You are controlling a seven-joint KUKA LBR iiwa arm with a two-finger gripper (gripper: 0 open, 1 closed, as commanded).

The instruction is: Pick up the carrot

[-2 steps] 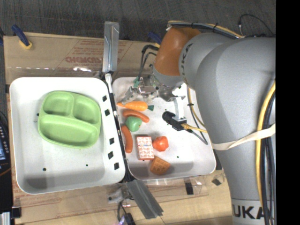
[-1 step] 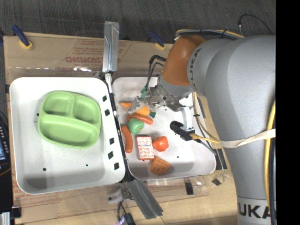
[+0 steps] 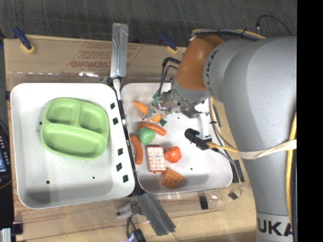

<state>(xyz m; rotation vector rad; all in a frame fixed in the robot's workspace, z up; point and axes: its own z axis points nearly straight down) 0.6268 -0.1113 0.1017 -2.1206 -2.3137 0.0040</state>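
Observation:
The carrot (image 3: 140,106) is a small orange cone lying in the upper left part of the right bin (image 3: 217,173), pointing up-left. My gripper (image 3: 155,110) hangs low over the bin just to the right of the carrot, at its thick end. A small orange piece (image 3: 157,118) shows directly under the gripper. From this angle I cannot say whether the gripper touches the carrot.
Below the gripper lie a red sausage (image 3: 154,129), a green pepper (image 3: 146,135), a long orange-red piece (image 3: 136,149) by the left wall, a small carton (image 3: 156,159), a tomato (image 3: 172,155) and an orange waffle (image 3: 172,178). The left bin (image 3: 25,150) holds a green divided plate (image 3: 75,127).

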